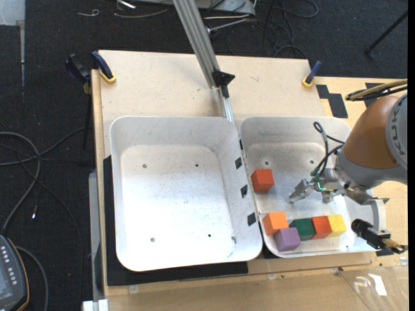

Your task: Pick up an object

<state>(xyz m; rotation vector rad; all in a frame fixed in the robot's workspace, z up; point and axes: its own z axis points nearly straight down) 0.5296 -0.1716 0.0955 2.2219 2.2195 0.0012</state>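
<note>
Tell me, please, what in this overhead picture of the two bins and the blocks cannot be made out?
- Gripper, camera view: small and blurred, so whether it touches anything is unclear.
- Arm: cut off by the right edge.
- Green block: wedged between the purple block and the red block, its sides hidden.
- Right bin: the near right corner is covered by the arm.

arm [379,141] cut off at right edge, gripper [310,190] finger state unclear, green block [303,229] partly hidden by purple block [287,238], black device [13,277] cropped at lower left
</note>
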